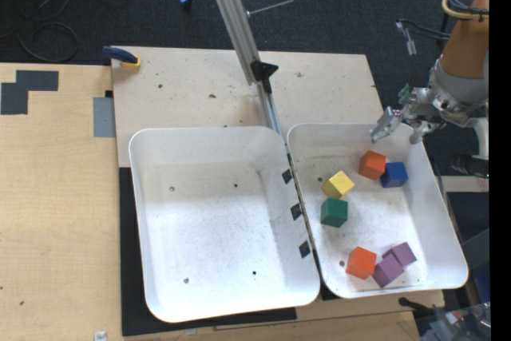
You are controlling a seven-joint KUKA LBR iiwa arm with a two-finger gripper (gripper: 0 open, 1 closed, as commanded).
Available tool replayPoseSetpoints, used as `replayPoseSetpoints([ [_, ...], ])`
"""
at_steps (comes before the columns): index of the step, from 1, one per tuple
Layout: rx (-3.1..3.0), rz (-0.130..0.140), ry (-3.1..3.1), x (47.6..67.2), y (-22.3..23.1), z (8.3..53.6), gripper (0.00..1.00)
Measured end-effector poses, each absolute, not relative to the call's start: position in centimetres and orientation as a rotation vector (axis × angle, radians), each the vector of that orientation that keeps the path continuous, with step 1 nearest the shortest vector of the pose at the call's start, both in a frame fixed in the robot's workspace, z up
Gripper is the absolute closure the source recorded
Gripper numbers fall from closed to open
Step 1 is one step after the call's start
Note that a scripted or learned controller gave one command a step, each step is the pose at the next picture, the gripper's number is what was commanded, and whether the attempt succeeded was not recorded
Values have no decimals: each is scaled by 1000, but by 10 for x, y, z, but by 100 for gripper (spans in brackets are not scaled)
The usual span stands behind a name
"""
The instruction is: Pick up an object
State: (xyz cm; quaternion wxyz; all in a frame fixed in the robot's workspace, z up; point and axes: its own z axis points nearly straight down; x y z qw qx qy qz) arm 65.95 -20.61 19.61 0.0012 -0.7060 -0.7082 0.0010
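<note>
1. At the far right corner of the right bin point(447, 255), I see my gripper point(402, 126) hanging above the rim, with the arm point(463, 52) leaning in from the right.
2. Its two fingers stand apart, spread fairly wide, and nothing sits between them.
3. Just below the gripper, inside the right bin, an orange cube point(371, 164) and a blue cube point(394, 174) lie touching each other.
4. Nearer the divider, I make out a yellow cube point(338, 184) with a green cube point(334, 212) just beneath it.
5. At the near end of that bin, a second orange cube point(362, 262) lies beside two purple blocks point(394, 263), which touch one another.
6. The left bin point(152, 172) shows me only small dark specks on its floor.
7. Behind the bins, a slanted metal rail point(235, 20) rises from the bench point(192, 84), and a blue and yellow clamp point(121, 56) rests at the bench's far left corner.
</note>
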Motion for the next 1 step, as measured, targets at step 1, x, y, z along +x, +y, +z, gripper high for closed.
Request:
replayPoseSetpoints([
  [1,-2212,4,-2226,660,-205,196,0],
])
